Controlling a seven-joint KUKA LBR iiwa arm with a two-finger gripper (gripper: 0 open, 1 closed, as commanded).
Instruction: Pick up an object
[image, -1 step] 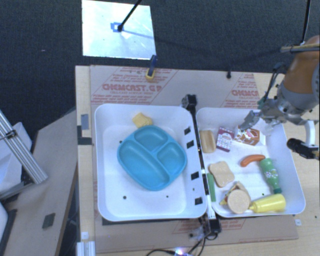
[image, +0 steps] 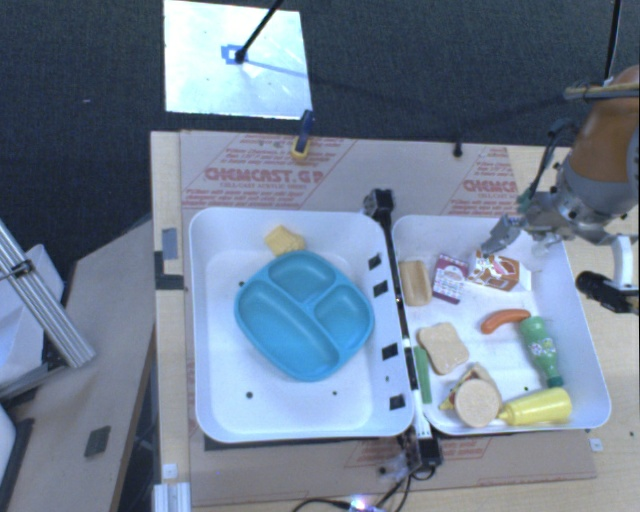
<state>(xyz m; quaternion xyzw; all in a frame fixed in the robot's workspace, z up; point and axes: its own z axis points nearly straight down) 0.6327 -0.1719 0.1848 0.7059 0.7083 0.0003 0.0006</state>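
Observation:
The right bin (image: 580, 300) holds several food items: a tan block (image: 414, 282), a maroon packet (image: 449, 278), a red and white packet (image: 502, 271), an orange sausage (image: 504, 320), a green bottle (image: 541, 350), a yellow bottle (image: 535, 407), a bread slice (image: 444, 348), a round bun (image: 476, 400) and a thin green stick (image: 423, 375). My gripper (image: 498, 238) reaches in from the upper right. It hangs over the bin's far side, just above the left end of the red and white packet. Nothing is visibly held.
The left bin (image: 220, 400) carries a blue divided plate (image: 303, 314) and a small yellow piece (image: 284, 240) near its far wall. A black divider (image: 392, 300) runs between the bins. A black knob (image: 610, 290) juts in at the right edge.

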